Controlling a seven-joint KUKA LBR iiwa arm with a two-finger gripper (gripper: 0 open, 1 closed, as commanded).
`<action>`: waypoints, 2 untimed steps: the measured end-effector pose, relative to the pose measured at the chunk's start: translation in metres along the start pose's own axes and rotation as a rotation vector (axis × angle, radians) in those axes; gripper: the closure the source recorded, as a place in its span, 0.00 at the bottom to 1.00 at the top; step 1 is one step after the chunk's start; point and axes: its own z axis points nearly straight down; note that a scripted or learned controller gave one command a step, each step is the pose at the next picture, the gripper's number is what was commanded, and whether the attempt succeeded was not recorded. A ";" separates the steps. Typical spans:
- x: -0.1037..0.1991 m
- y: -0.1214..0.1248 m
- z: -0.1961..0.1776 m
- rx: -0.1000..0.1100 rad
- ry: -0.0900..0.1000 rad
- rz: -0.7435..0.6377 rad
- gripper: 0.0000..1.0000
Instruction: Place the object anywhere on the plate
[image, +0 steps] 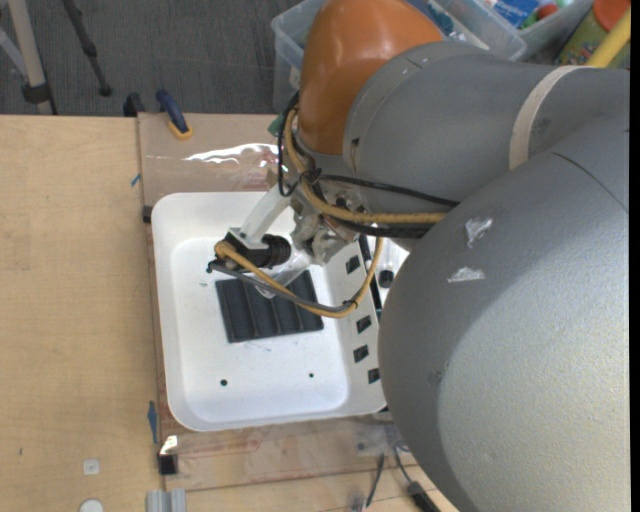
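wooden bench (70, 300) holds your white bin (200, 405); a black ridged slab (272, 316) lies flat near its centre. gripper (265, 280) hangs at the slab's 12 o'clock edge; apart or together, you cannot tell.

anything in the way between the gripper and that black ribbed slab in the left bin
Nothing visible does. The gripper sits right over the upper edge of the black ribbed slab in the left bin, with no other thing between them. The arm covers the right bin, so the path onward cannot be judged.
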 end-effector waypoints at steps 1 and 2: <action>0.056 0.025 -0.050 -0.003 0.007 0.033 1.00; 0.021 -0.017 -0.030 -0.001 0.004 0.131 1.00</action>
